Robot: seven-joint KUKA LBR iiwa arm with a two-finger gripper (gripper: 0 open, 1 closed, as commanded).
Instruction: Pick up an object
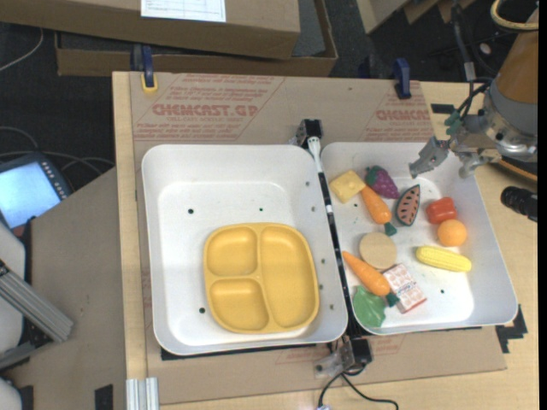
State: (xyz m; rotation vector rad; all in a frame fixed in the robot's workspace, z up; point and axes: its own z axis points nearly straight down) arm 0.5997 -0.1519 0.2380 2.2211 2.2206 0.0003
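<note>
The right bin [491, 301] holds several toy foods: a yellow cheese block [347, 185], purple grapes [382, 181], a carrot [374, 204], a watermelon slice [408, 205], a red pepper [441, 209], an orange [451, 232], a corn cob [443, 259], a round biscuit [377, 249], a second carrot [366, 271], a green leaf [369, 307] and a red-and-white packet [402, 286]. My gripper [446, 162] hangs over the bin's far right corner, above and behind the pepper. It is open, with nothing between its fingers.
The left bin [171, 186] holds a yellow divided plate [259, 277]. A black divider clip [309, 131] sits where the two bins meet. Cardboard boxes stand behind the bench, and cables run at the far right.
</note>
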